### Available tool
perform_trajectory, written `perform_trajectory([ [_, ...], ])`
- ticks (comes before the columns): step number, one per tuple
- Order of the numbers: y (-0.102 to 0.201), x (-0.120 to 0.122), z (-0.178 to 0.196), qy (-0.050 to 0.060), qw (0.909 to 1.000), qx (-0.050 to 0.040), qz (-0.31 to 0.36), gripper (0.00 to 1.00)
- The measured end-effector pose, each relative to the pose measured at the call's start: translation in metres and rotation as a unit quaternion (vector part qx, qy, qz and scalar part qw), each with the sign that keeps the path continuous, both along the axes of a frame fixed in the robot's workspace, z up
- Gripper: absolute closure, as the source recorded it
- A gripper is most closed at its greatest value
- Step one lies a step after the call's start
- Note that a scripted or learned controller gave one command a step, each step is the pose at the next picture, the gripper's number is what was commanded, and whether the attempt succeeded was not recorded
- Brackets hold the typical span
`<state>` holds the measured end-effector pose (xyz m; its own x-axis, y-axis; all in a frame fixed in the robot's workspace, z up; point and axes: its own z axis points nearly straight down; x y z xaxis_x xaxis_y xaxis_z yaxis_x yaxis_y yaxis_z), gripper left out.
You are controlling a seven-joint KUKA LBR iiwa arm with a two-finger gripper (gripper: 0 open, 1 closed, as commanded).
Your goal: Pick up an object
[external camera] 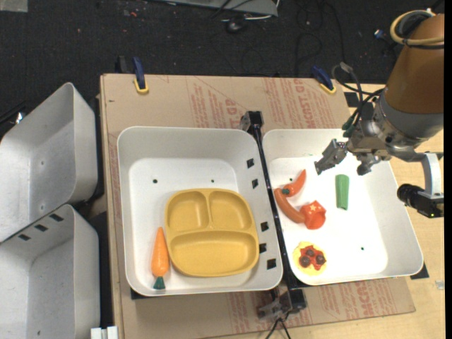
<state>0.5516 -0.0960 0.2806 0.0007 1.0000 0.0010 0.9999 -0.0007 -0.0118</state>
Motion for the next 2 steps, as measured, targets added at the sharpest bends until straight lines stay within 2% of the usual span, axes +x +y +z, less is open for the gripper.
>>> perform_trajectory([
  [1,0.000,0.002,0.006,-0.006,1.0000,-0.0006,0.001,0.00],
  [2,0.009,0.001,-0.041,-0.004,1.0000,-0.0003,0.000,0.00],
])
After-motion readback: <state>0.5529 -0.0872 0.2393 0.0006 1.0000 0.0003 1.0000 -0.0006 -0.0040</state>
